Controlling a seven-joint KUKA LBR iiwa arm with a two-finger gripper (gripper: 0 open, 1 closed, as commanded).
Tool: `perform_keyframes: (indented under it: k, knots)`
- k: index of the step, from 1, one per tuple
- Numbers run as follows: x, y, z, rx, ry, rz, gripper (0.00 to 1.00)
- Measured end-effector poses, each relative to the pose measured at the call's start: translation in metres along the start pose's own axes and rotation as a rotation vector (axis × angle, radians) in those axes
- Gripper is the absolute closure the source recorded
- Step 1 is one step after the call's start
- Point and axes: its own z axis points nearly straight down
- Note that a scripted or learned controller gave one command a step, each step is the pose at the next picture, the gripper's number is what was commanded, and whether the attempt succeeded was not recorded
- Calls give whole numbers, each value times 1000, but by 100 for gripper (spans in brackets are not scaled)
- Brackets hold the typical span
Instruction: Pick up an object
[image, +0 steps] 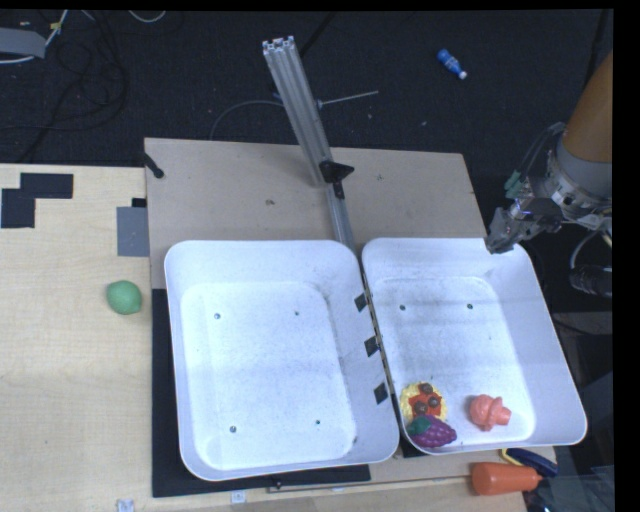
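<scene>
Objects available for picking, right bin (545, 330). A yellow toy with red and dark markings (422, 400) lies near the bin's front-left corner; a purple grape cluster (433, 433) lies touching it on the front side, against the front wall. A salmon-pink toy (489, 411) rests just to their right, apart from both, near the front edge.

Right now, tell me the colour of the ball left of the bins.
Green ball, camera view.
</scene>
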Motion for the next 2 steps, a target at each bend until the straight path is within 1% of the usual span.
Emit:
perform_keyframes:
  k: [1, 2]
  knots:
    - [48, -21, 17, 7, 2, -3, 100]
    - [87, -36, 20, 6, 2, -2, 100]
